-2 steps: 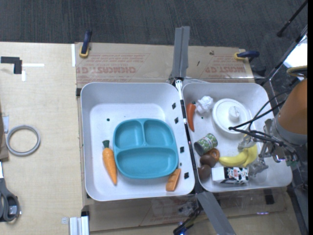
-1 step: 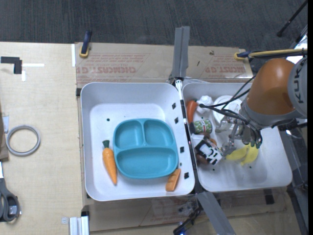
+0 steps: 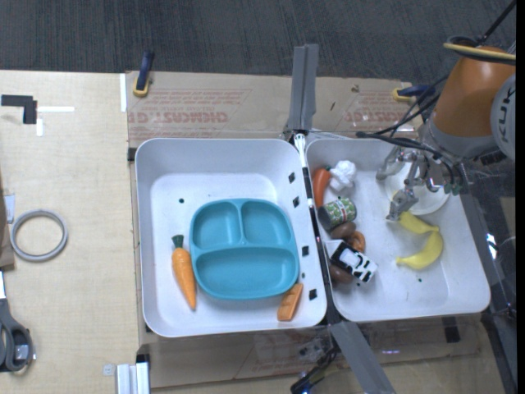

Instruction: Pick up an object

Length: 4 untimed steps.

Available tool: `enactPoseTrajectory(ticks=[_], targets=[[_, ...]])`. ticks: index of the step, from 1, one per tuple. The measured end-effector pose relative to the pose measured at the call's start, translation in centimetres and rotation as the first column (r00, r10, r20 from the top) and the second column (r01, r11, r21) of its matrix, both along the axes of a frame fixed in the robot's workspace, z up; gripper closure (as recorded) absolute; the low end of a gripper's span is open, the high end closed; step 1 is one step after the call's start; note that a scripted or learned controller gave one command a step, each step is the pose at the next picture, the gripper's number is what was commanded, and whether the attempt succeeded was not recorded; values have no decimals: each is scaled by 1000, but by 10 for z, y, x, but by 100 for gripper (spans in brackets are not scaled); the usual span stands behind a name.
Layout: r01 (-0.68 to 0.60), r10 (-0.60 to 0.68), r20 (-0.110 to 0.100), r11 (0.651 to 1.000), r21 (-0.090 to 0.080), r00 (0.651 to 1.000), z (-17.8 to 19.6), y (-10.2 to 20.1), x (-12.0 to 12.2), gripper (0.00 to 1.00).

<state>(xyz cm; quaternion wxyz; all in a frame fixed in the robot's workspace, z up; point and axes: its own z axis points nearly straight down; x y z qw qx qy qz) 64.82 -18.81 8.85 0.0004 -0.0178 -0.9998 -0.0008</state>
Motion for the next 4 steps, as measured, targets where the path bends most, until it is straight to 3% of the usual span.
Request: enactPoseTrajectory(ticks=[1, 2, 3, 4], targets=[[44, -44, -1, 999, 1, 999, 0, -20, -49, 0], [40, -40, -1, 999, 1, 999, 0, -10, -72, 0], [40, -40, -3, 999, 1, 999, 6, -9, -71, 100], [40, -40, -3, 999, 1, 999, 6, -9, -71, 0]])
